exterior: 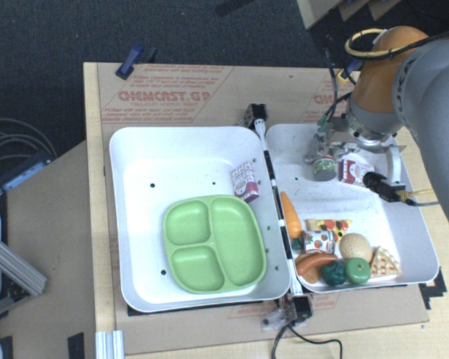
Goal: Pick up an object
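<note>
Camera view: the gripper (pixel 331 155) is down in the far end of the right bin (pixel 411 234), reaching in from 3 o'clock. Directly at its tip sits a small greenish-grey can-like object (pixel 324 169), and a red-and-white packet (pixel 349 171) lies just beside that at its 3 o'clock. Whether the gripper is released, clenched or grasping cannot be told, since the wrist hides the tip.

The can lies at the gripper's 6 o'clock, touching or nearly so. Its long axis cannot be read. Judgement: this is the nearest candidate.

Other toy food is clustered well apart at 5 o'clock, with a carrot (pixel 289 214) along the bin's left wall.

In the left bin (pixel 135 200) are a green divided plate (pixel 212 242) and a small carton (pixel 245 181).
</note>
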Motion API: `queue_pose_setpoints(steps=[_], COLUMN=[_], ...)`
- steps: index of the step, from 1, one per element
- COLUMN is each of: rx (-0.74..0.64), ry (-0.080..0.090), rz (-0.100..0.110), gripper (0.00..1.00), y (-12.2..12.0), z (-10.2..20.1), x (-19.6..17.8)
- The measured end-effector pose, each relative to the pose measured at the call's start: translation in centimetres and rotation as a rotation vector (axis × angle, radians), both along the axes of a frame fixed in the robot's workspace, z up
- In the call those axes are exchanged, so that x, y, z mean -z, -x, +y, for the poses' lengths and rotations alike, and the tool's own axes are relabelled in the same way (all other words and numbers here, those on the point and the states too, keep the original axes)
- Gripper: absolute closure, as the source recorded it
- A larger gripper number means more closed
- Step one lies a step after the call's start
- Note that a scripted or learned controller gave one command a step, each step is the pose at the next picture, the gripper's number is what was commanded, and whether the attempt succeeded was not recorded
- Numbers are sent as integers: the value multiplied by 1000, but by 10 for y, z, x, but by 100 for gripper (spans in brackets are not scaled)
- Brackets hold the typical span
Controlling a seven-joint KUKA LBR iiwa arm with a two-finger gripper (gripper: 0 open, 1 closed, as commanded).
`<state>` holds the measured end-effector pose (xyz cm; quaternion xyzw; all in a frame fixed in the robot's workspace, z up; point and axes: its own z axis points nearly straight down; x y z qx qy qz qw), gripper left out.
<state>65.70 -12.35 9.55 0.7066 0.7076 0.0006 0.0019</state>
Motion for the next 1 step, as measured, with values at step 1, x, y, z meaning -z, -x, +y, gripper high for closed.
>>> queue_pose_setpoints(steps=[1], rx=[-1], ry=[-3], rz=[0], gripper=[100], y=[23], z=[86], x=[-91])
